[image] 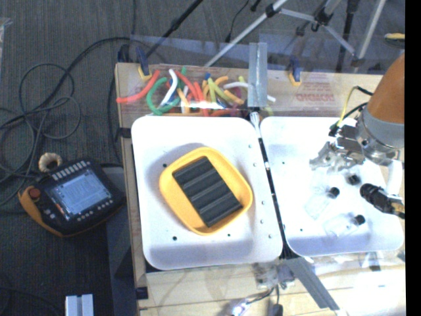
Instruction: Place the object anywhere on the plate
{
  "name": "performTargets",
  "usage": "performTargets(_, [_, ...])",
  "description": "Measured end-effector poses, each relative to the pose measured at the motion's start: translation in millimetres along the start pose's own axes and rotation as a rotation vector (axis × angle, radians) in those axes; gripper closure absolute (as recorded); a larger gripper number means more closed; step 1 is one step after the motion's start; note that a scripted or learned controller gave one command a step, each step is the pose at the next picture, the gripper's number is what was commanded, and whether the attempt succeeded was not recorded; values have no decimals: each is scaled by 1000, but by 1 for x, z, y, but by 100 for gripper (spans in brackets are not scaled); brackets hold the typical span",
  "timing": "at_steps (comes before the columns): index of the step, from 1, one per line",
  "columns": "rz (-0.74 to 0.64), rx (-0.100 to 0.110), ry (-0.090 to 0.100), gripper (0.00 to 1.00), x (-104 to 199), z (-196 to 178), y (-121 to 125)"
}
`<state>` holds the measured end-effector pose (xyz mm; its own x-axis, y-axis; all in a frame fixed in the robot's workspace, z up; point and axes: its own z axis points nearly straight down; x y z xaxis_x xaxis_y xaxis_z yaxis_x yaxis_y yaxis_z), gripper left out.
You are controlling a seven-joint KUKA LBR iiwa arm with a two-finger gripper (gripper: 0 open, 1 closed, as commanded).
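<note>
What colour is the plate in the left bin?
Yellow. The plate shows best in the camera view, carrying a dark ridged block.

Place: a robotics lab or test cell.
Bench: wooden bench [197, 288] bearing two white bins [148, 176].
Floor: dark carpet, loose black cables [46, 91], a handheld robot control pendant [71, 196].
Background: tripod legs [316, 12].

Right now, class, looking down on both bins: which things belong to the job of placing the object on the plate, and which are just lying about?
Belong to the job:
- yellow plate in the left bin
- dark ridged object lying on the plate
- hand over the right bin

Just lying about:
- coloured tubes behind the bins
- control pendant on the floor
- clear bottles in the right bin
</note>
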<state>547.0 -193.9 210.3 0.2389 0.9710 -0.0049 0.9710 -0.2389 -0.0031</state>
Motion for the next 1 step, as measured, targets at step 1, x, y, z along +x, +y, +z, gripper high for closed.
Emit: performTargets(1, [0, 0, 0, 0, 0, 0, 0])
